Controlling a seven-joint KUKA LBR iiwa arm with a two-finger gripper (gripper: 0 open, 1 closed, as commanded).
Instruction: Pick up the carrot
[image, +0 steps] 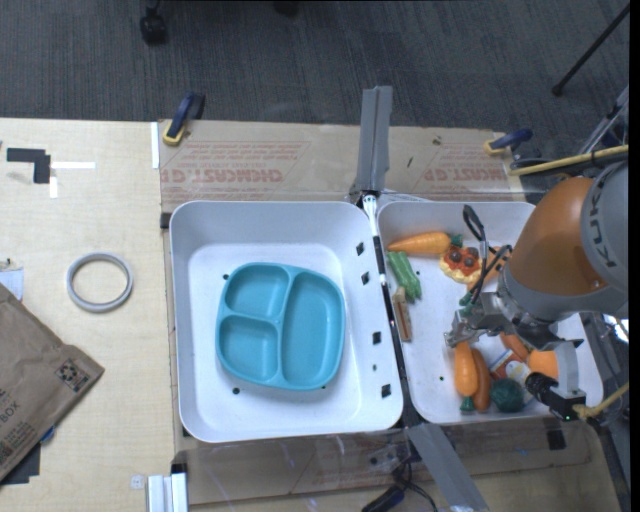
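Across the bench stand two white bins side by side: the left bin (190, 300) holds one blue divided plate (281, 326) with three compartments, and the right bin (430, 370) holds the toy foods. Two carrots can be counted: one carrot (421, 242) lies near the right bin's far edge, pointing toward the left wall, and a second carrot (466, 372) lies near the near edge, touching an orange-brown piece beside it. One green bean pod (404, 274) rests by the left wall, and one pizza slice (462, 260) sits just right of the far carrot. One dark green piece (506, 396), possibly broccoli, lies in the near right corner. The gripper (470, 330) hangs just above the second carrot; whether it grips anything cannot be told, since the wrist hides it. Red print on the cardboard (245, 160) beyond the bins is too blurred to read, and one tape ring (99, 281) lies left of the bins
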